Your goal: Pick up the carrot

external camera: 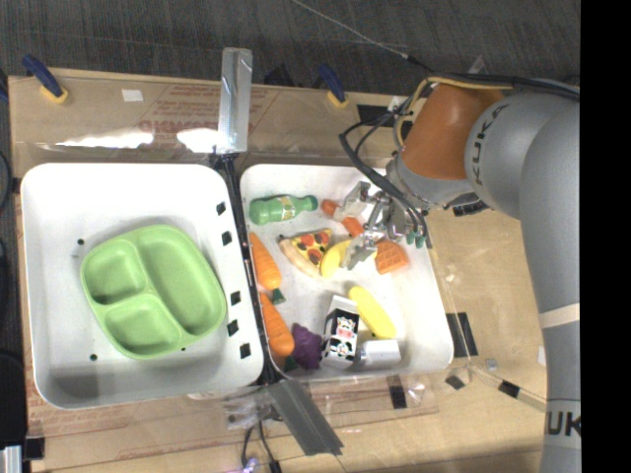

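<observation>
I find two carrots [263, 260] in the right bin [434, 294], end to end along its left wall, long axes parallel to it. I judge them light, rigid, slick plastic; grasp mid-body, across the width. The gripper [370, 230] hovers near the bin's right wall, its opening indiscernible.

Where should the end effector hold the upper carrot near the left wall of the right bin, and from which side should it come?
Probably at the middle of the carrot, coming straight down from above. It lies flat and slim, running roughly along the right bin's left wall, so the fingers should close across its width. The wall lies close on its left, the pizza slice on its right, so space is tight.
</observation>
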Controlling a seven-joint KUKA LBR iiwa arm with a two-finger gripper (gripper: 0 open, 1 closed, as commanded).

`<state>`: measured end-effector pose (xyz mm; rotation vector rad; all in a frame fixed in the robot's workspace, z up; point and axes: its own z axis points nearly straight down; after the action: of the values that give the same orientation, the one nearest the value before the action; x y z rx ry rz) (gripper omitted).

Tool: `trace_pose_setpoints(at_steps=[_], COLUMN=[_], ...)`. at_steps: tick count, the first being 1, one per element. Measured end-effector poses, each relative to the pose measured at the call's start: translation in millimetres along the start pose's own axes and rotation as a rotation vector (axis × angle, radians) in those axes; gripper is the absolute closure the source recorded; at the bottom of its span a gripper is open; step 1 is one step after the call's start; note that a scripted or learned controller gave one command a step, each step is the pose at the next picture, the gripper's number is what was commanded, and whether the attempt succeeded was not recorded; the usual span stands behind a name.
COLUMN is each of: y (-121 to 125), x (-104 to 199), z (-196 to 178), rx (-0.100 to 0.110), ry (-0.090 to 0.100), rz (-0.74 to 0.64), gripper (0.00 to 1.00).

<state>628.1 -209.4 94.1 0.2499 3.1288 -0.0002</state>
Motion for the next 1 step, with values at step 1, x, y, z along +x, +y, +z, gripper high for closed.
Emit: trace_pose_setpoints(at_steps=[1], y=[2.2], x=[-2.0], z=[-11.9], rx=[0.001], ry=[-0.005], rz=[-0.008], gripper=[1.00])
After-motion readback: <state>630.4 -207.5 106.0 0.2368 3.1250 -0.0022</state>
